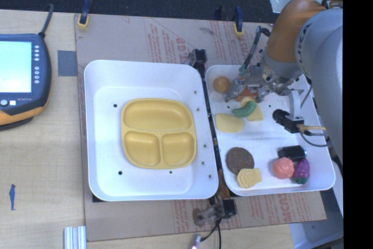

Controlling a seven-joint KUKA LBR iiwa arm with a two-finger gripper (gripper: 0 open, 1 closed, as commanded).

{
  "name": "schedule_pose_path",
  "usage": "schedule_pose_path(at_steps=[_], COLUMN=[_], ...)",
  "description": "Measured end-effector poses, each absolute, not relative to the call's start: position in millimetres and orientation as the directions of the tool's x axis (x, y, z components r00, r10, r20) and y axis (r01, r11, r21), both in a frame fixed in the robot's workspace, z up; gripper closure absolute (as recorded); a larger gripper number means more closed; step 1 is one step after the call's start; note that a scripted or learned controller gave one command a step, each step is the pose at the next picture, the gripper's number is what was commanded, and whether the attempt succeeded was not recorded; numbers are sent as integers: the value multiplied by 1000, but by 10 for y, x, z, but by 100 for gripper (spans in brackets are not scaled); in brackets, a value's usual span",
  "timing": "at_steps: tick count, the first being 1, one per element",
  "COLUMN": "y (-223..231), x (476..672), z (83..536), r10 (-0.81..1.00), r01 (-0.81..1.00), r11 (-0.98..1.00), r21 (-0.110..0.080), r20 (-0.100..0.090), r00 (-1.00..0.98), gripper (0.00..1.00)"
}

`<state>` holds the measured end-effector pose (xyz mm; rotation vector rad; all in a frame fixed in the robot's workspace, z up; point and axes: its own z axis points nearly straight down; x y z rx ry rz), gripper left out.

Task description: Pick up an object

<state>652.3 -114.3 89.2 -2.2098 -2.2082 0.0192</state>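
tool (247, 90): low in right bin (326, 181), over green toy vegetable (245, 109) | grip: cannot tell | yellow divided tray (158, 132): left bin (99, 125)

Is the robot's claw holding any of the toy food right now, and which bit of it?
It cannot be told. The end effector is low in the right bin, right over the green toy, but nothing shows clearly between its tips.

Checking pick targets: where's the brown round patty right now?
In the camera view, the brown patty lies in the right bin, near its front-left corner, just above the yellow corn piece and below the pale yellow piece.
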Motion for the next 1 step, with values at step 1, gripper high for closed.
schedule_pose_path(at_steps=[1], y=[-1100], x=[6522], z=[893], r10=[1000], r01=[1000], r11=[-1], r21=[-20], r20=[1], r00=[1], gripper=[0])
